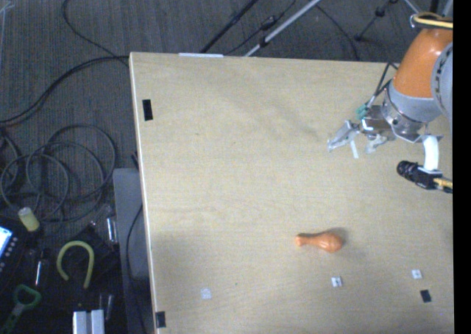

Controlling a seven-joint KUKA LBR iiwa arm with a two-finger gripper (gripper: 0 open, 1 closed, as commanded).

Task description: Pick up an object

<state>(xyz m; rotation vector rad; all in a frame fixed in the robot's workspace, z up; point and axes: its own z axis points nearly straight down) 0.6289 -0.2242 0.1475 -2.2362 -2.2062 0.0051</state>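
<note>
Orange object (321,241) lay ungrasped on bench (221,178) | claw (352,141) hung well apart, fingers spread, empty | pickup pending

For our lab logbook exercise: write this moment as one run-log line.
hand: empty, above bench top | orange object: lying on bench, nearer camera than hand, apart from it | pick: not yet done

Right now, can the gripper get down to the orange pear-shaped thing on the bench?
Probably yes. The gripper hangs up and to the right of the orange object, which lies alone on bare bench top. Nothing stands between them.
</note>
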